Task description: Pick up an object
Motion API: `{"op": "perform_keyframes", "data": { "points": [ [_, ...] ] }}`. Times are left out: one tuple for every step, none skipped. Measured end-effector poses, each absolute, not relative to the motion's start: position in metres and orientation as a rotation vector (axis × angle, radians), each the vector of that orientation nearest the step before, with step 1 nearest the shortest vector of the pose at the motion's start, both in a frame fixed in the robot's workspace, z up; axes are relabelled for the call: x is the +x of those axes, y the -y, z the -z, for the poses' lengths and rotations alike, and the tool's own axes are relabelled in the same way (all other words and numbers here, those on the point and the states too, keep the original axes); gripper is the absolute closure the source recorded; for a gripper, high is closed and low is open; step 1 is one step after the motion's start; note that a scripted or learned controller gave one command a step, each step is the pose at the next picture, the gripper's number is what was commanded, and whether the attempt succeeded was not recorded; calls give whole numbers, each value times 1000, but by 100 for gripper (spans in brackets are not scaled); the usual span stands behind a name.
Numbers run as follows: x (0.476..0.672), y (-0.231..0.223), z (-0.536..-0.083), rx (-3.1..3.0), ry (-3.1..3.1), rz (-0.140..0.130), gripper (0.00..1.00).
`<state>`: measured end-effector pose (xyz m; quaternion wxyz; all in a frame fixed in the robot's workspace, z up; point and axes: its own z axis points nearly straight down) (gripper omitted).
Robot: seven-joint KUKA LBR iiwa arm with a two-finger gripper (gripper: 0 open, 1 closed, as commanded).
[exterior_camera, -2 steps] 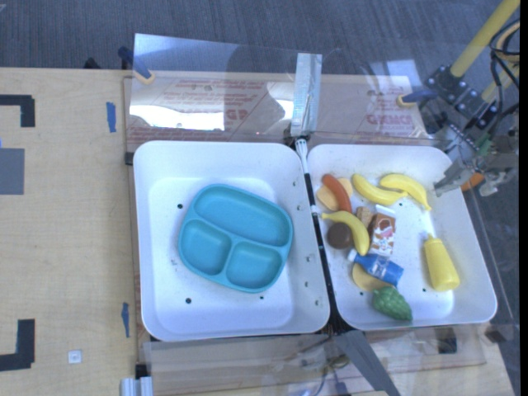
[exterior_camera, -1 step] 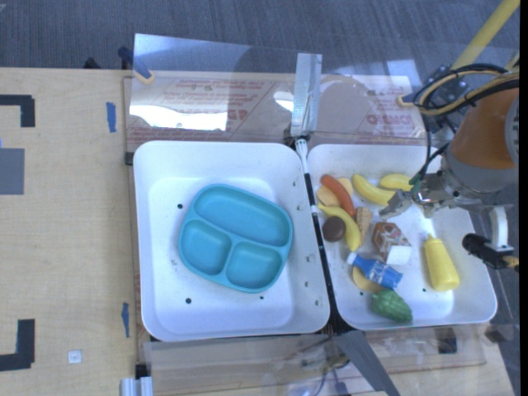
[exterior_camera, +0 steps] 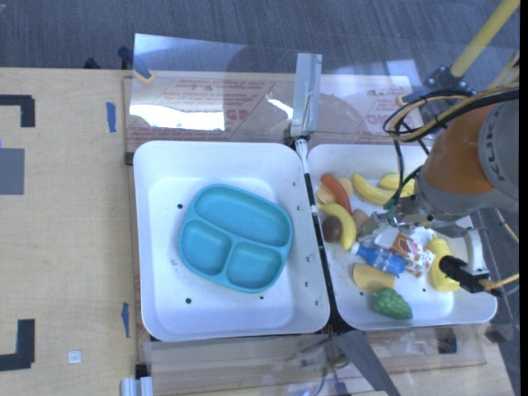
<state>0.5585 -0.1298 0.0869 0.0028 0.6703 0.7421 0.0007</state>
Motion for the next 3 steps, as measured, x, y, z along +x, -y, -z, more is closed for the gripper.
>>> {"op": "perform_keyframes", "data": {
  "points": [
    [501, 101, -88, 2040, -2381, -7, 0],
    [503, 103, -96, 2040, -2377, -8, 100],
    [546, 32, -185, 2132, -2307, -5, 100]
  ]
}}
